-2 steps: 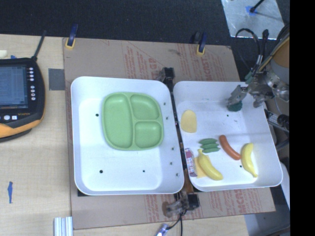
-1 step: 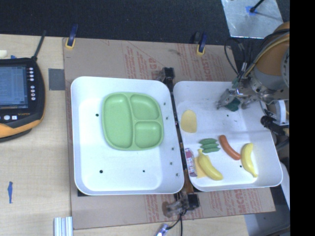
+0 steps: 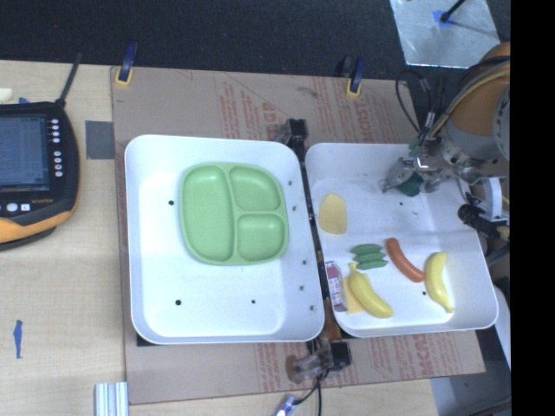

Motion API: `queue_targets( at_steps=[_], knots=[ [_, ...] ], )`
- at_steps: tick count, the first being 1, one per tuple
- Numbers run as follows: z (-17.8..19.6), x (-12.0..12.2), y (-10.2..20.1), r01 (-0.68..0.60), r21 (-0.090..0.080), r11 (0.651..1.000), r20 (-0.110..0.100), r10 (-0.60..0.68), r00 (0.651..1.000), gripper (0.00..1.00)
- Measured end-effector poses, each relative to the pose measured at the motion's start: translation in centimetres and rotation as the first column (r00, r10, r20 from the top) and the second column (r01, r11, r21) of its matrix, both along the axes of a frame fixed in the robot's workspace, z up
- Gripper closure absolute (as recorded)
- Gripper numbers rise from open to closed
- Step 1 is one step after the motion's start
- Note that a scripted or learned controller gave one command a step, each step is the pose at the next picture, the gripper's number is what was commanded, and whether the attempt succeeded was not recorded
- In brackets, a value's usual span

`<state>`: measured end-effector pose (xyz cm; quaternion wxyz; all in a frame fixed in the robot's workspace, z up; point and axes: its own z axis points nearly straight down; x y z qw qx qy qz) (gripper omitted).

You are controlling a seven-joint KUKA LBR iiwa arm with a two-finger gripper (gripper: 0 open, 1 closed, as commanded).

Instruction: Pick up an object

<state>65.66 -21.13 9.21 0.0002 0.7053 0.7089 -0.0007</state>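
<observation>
Camera view: fixed above the bench, looking down at a slant on both bins.
Arm: reaching in from the right over the far part of the right bin [image 3: 486, 315].
Gripper [image 3: 408, 183]: low over the bin's far right area; fingers spread apart, nothing between them.
Right bin contents: pale yellow piece [image 3: 333, 213] near the left wall; green pea pod [image 3: 368, 256], orange sausage [image 3: 404, 259] and two bananas [image 3: 368, 294] [image 3: 439, 282] toward the near side; small pink packet [image 3: 334, 284] at the left edge.
Left bin [image 3: 156, 310]: green divided plate [image 3: 232, 212] lying flat.
Bench left: handheld control pendant [image 3: 30, 170].
</observation>
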Motion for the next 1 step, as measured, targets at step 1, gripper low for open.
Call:
queue_targets(
  at_steps=[1],
  knots=[
    [1.07, 0.06, -0.02, -0.004, -0.001, 1.000, 0.001, 0.004, 1.000, 1.00]
  ],
)
